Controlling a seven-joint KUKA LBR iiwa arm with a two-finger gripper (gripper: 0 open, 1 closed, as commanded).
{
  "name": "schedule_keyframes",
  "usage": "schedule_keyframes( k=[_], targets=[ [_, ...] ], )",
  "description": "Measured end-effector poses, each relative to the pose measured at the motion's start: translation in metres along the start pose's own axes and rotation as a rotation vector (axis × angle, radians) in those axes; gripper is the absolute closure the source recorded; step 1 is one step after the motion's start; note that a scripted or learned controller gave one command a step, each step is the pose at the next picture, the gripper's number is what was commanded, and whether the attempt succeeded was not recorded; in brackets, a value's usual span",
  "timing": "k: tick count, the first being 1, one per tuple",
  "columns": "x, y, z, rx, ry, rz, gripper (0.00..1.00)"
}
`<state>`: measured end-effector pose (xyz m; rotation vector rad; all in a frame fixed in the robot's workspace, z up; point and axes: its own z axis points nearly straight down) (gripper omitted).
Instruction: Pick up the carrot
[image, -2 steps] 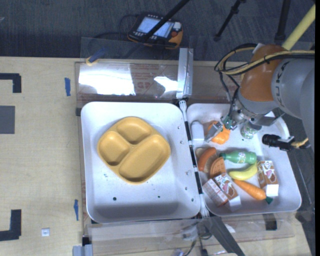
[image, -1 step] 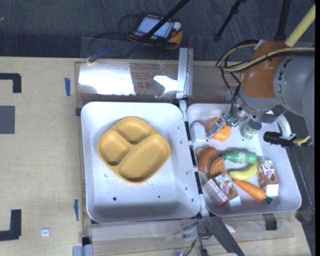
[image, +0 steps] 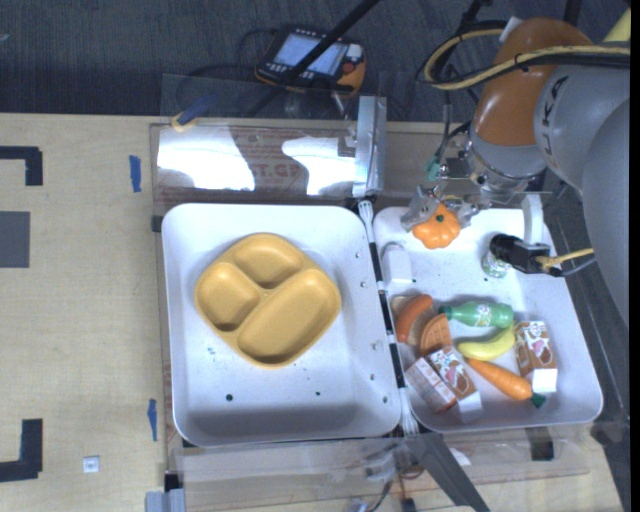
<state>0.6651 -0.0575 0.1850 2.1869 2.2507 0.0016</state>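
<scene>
The carrot (image: 500, 380) is orange with a small green end. It lies at a slant in the near right part of the right bin (image: 580, 400), just under a yellow banana (image: 487, 346). My gripper (image: 442, 207) hangs over the far left corner of that bin, well away from the carrot. It sits right on top of a small orange pumpkin-like toy (image: 437, 232), and the wrist above hides how it meets the toy.
Around the carrot are a green bottle (image: 479, 316), two small cartons (image: 445, 381) (image: 536, 350) and a brown-orange toy (image: 412, 315). The left bin (image: 190, 400) bears a yellow divided plate (image: 266, 297). The arm (image: 560, 100) covers the upper right.
</scene>
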Motion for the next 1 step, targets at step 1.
schedule_keyframes(
  k=[1],
  targets=[
    [0.0977, 0.0044, 0.0003, 0.000, 0.001, 0.154, 1.00]
  ],
)
